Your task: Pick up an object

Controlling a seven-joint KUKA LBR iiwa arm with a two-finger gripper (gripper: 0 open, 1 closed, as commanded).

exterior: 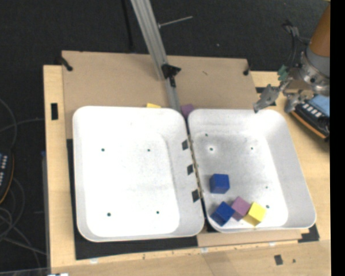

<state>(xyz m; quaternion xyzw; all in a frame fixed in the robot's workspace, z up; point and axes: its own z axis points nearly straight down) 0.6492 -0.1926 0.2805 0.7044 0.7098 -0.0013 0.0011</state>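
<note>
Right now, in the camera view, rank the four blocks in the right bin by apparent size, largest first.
1. Upper blue cube-shaped block and lower blue block: they look alike, so no ranking between them.
2. Yellow cube-shaped block and pinkish-purple block: slightly smaller, too close to separate; the purple one is partly overlapped.

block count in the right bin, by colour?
Right bin:
Blue: 2, one alone and one at the near wall
Purple: 1
Yellow: 1
Total: 4
</note>
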